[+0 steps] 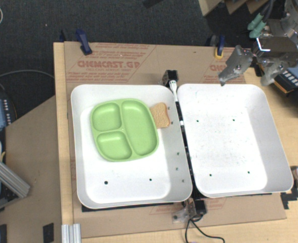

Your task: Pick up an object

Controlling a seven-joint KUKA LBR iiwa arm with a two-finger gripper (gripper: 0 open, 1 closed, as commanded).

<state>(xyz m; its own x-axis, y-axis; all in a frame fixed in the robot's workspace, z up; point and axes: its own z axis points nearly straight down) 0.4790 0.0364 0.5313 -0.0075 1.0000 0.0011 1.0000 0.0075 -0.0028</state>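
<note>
Left bin (88, 186): holds green divided plate (124, 129), cracker (160, 115) touching its right rim
Pincer (229, 71): above right bin's (230, 135) far edge, grip state unclear
Approach: descend on the cracker, clear of the plate rim

A grey metal claw (233, 67) with flat, angular fingers is seen, mounted on a boxy grey and silver wrist block (276, 48). Black cables (268, 4) and a teal fitting (256, 25) are attached above it.
</note>
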